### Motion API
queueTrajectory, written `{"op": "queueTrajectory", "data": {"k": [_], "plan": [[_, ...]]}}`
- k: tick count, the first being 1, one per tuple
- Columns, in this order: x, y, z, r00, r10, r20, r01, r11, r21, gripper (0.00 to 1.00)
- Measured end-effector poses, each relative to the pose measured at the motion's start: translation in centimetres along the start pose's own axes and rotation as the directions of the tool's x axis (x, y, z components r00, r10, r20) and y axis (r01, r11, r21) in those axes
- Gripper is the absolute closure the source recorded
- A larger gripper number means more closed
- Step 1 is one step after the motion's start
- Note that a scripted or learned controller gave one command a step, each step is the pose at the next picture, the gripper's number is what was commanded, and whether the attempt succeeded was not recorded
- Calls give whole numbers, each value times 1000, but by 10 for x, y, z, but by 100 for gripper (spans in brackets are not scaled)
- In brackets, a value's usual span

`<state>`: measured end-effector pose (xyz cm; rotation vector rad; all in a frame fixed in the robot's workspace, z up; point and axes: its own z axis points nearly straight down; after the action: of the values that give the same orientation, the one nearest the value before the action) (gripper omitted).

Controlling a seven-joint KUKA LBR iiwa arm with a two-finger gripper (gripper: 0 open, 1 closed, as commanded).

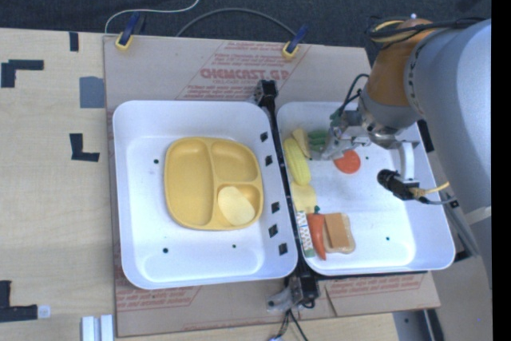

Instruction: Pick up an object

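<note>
Camera view: shows the gripper [335, 142] low over the far part of the right bin [399, 251], reaching in from the right with the grey wrist behind it. Cannot tell whether it is apart or together, since the wrist and cabling blur into it from this slant. Shows nothing clearly clamped in it.

Places a small green piece [317, 141] right against the gripper's left side, touching it or nearly so, perhaps already partly under the tip; too small and dim to name. Places an orange round piece [348, 164] just beside the gripper on the near side, slightly to the right, apart from the green piece. Sets a yellow corn cob [298, 160] further left of the gripper, beyond the green piece, its long axis running far to near along the bin's left wall. Leaves a carrot [317, 236] and a slice of bread [339, 232] well apart from the gripper, toward the near edge, lying side by side.

Judging by closeness alone, makes the green piece the likeliest pick: to the left, barely any travel, mostly a short drop. Calls for care with the corn cob close behind it, which could crowd the grasp.
</note>
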<state>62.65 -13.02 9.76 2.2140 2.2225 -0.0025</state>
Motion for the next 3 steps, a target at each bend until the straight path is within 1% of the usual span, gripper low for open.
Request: {"op": "queueTrajectory", "data": {"k": [1,2,3], "plan": [[-23,-47,-71,1000,6,-2,-6,1000,1,100],[-22,-47,-66,1000,3,-4,-3,1000,6,0],[-13,-5,14,1000,2,-1,-2,1000,4,0]]}}
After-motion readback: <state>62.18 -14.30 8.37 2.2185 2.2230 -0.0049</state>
